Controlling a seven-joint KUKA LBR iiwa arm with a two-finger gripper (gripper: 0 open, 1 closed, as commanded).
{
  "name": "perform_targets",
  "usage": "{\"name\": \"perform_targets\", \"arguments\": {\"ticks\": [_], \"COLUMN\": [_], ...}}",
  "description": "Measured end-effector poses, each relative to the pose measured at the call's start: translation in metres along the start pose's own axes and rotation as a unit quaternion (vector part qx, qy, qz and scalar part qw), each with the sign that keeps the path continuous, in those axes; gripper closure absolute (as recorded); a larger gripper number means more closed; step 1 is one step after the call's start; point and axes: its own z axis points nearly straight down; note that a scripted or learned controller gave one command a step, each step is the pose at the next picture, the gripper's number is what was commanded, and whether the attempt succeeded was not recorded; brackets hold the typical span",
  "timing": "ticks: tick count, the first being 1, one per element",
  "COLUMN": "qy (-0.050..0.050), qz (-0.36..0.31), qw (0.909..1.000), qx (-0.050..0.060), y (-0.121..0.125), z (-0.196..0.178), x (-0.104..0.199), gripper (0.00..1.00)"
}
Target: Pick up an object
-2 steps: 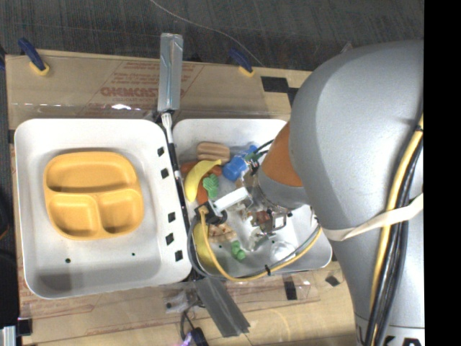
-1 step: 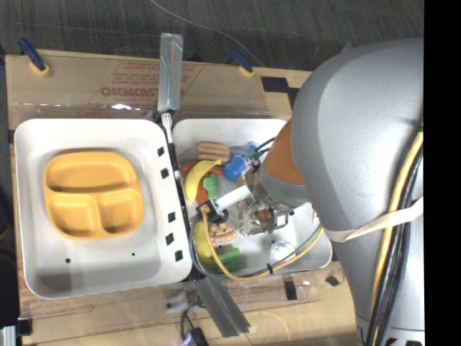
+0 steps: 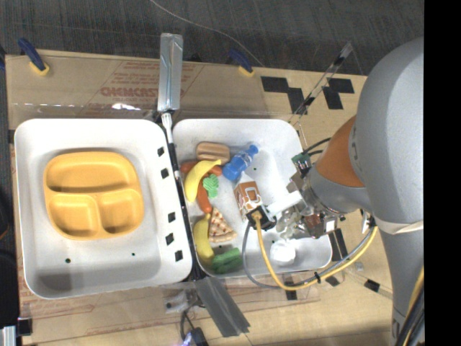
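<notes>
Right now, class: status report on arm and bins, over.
Gripper low in right bin. Nothing seen held. Toys piled left of it, bottle nearest. Yellow tray in left bin.

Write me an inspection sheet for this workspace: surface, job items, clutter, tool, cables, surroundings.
Surface: cardboard-covered bench carrying the left bin and the right bin, side by side.
Job items: in the right bin, a banana, blue bottle, bread roll, pizza slice, brown carton, green block.
Clutter: yellow divided tray in the left bin.
Tool: tool low over the right bin's near right corner; finger state unclear.
Cables: yellow cable and dark cable looping beside the tool.
Surroundings: blue clamps on the bench's far edge; dark carpet.
</notes>
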Motion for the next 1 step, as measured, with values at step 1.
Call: {"name": "perform_targets", "arguments": {"ticks": [1], "qy": [0.000], "qz": [0.002], "qw": [1.0000], "qx": [0.001], "y": [-0.0161], "z": [-0.0212], "x": [0.0131], "gripper": [1.00]}}
